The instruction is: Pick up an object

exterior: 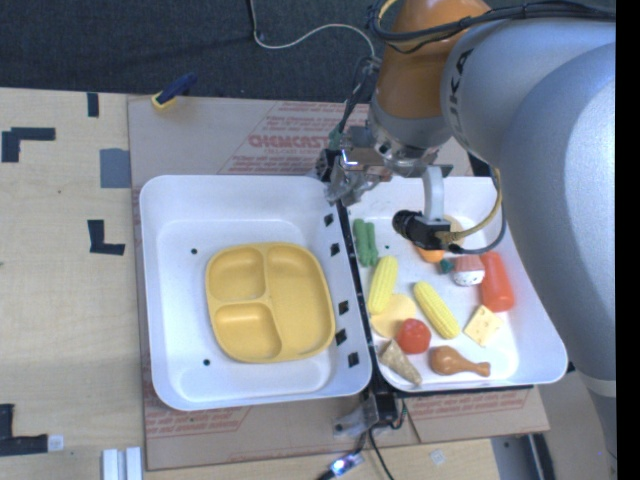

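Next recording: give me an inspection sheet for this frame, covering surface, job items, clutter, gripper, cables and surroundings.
Surface: two white bins side by side, left bin and right bin, on cardboard over a wooden bench.
Job's things: left bin holds a yellow divided plate. Right bin holds toy food: green pod, two corn cobs, tomato, drumstick, cheese wedge, red piece.
Clutter: yellow-and-blue clip on the cardboard's far edge.
Gripper: gripper above the wall between the bins, near the far end; finger state unclear.
Cables: black cables by the wrist; thin white cable behind the bench.
Surroundings: dark carpet beyond the bench.
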`<action>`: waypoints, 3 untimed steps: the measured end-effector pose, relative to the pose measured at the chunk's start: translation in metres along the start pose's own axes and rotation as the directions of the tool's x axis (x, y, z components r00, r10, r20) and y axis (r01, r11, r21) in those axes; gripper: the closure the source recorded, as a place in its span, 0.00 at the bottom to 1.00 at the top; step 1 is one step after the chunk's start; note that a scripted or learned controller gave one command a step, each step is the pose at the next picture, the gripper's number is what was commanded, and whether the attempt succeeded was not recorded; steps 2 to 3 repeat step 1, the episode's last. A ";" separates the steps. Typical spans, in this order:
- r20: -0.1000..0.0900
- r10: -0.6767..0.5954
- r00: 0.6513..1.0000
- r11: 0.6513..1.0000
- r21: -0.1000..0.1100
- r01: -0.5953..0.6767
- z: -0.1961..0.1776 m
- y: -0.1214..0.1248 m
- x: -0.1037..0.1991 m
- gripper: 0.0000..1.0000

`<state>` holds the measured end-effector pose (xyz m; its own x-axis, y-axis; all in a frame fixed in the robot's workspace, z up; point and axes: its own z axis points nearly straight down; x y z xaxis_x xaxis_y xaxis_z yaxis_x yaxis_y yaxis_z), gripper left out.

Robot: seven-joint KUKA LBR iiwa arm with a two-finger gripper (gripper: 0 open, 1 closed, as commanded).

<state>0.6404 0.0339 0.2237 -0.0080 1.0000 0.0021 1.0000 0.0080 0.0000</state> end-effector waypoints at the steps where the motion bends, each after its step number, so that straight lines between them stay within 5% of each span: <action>1: 0.003 0.006 1.000 1.000 0.003 -0.006 0.008 -0.002 -0.007 1.00; 3: 0.003 0.006 1.000 1.000 0.003 -0.006 0.008 -0.002 -0.007 1.00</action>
